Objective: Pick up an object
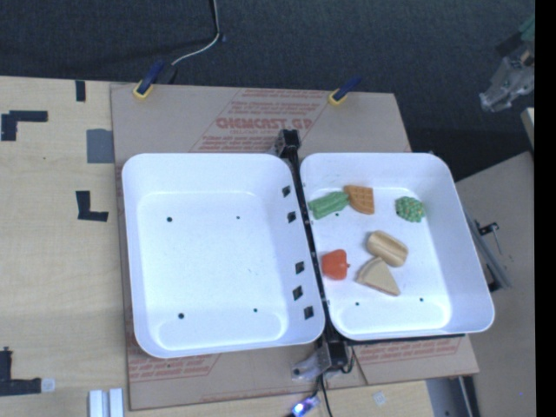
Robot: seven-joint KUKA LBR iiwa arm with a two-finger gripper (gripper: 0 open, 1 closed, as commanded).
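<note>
The right bin [434,311] holds several small toy foods. A green pod-shaped piece [328,204] lies next to an orange waffle-like piece [360,199] near the divider. A green broccoli-like lump [409,208] sits toward the far right wall. A tan roll [387,247], a red-orange piece [335,264] and a tan wedge [379,277] lie closer to the front. My gripper [506,85] hangs at the upper right edge of the view, outside and well above the bins, away from every object.
The left bin [139,233] stands beside the right one, joined along a black clipped seam [300,233]. Both rest on a cardboard sheet [252,120] on the wooden bench. A cable [208,24] runs along the dark floor at the back.
</note>
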